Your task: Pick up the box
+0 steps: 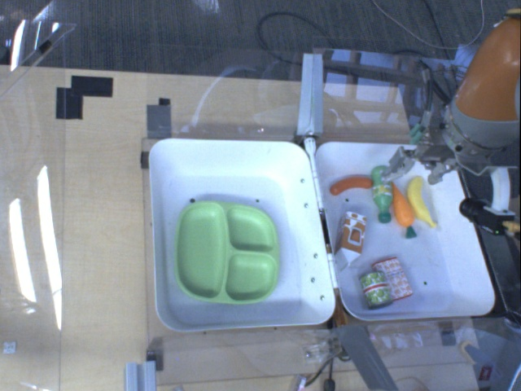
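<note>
A small brown and white box (pixel 352 233) lies in the right bin (pixel 456 300), close to its left wall. My gripper (pixel 418 167) hangs over the far part of that bin, above the tips of the banana (pixel 420 203) and carrot (pixel 402 208). Its two fingers are spread open with nothing between them. The box is well to the left of the gripper and nearer the camera, apart from it.
Also in the right bin are a red sausage (pixel 352 185), a green bottle (pixel 381 192), a green-labelled can (pixel 374 288) and a red patterned packet (pixel 396 278) beside it. The left bin (pixel 171 169) holds a green divided plate (pixel 228 252).
</note>
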`<act>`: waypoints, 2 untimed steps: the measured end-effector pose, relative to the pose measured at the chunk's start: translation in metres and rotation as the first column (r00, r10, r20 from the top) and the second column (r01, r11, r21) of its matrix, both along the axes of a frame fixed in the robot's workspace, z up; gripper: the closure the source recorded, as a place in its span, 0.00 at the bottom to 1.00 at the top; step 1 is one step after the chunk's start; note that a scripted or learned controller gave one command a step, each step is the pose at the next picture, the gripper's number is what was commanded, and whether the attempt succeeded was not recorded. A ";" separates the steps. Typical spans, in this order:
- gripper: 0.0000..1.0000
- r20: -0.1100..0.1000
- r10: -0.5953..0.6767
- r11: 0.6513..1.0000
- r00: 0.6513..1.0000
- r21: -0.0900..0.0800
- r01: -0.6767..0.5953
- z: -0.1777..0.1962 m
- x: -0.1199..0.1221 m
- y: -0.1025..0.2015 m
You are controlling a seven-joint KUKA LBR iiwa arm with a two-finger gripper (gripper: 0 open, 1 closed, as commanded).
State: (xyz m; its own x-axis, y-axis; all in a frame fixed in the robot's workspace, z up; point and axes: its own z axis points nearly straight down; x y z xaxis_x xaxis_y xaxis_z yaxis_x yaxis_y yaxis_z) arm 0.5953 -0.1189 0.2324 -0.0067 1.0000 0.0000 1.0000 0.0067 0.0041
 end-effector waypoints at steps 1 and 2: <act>0.00 0.006 0.069 0.998 0.998 -0.001 -0.069 -0.127 -0.031 0.008; 0.00 0.004 -0.054 0.999 0.999 0.000 0.054 -0.145 0.032 0.010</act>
State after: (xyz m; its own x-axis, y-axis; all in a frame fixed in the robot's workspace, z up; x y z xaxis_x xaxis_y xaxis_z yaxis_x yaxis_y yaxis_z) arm 0.6270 -0.1087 0.0876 0.0472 0.9989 0.0003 0.9989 -0.0472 0.0081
